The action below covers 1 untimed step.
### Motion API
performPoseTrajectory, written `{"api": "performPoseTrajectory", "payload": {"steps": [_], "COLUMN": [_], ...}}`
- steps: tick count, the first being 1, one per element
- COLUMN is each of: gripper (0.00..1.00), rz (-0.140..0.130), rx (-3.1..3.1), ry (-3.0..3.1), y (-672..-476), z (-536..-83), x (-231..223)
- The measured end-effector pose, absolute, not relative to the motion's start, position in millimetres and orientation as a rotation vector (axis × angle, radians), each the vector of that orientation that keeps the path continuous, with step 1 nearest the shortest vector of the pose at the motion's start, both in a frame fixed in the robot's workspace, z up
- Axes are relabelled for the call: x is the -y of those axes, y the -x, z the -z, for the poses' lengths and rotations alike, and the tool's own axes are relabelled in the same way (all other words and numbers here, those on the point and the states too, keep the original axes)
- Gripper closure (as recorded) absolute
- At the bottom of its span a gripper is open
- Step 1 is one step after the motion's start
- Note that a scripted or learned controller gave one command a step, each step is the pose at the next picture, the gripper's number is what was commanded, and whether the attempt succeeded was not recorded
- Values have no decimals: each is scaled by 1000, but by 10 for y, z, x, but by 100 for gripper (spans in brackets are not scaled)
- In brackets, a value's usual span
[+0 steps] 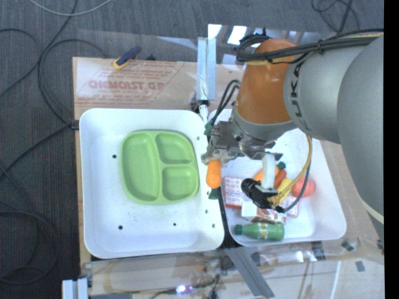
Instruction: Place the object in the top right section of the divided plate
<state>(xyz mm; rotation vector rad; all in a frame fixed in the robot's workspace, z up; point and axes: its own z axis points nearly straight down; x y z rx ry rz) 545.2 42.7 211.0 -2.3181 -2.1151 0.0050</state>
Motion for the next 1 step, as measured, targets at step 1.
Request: {"api": "performPoseTrajectory", "payload": {"steps": [1], "gripper": [0], "rz": [-5], "rx": [2114], "ry": [2320], "y": [-5453], "z": [-2112], "x": [-420]}}
